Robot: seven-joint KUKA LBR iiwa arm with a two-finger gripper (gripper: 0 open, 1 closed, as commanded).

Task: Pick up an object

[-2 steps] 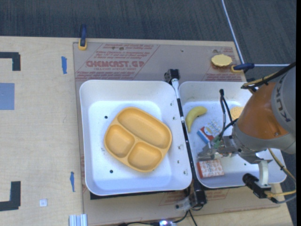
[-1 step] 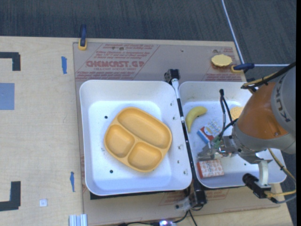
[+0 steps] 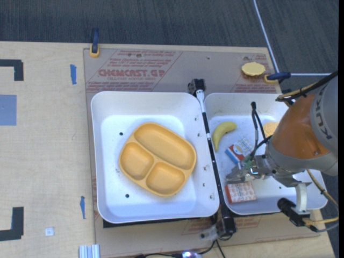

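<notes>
Packets and small groceries in the right bin [image 3: 301, 206] are the candidates for picking. Going left to right: the left bin [image 3: 107, 144] holds one thing, a yellow divided tray [image 3: 157, 158] with three wells, lying flat near the middle. It looks like stiff, light plastic; its smooth, wide rim would be awkward for two narrow fingers, so I judge it a poor choice. Across the central divider, the right bin holds a banana [image 3: 222, 131] toward its far left part, curved, firm but easily bruised, and best taken across its middle. Near it lies a small blue, white and red packet [image 3: 235, 153], light and probably crinkly, likely to slip. Toward the near edge sits a reddish box or packet [image 3: 241, 192], flat, light, fairly stiff, and best pinched across its short sides. A yellow-orange item [image 3: 270, 127] lies by the arm, partly hidden. The gripper [image 3: 244, 171] hangs low between the small packet and the reddish box; whether it is spread or closed I cannot tell, and nothing is visibly held
</notes>
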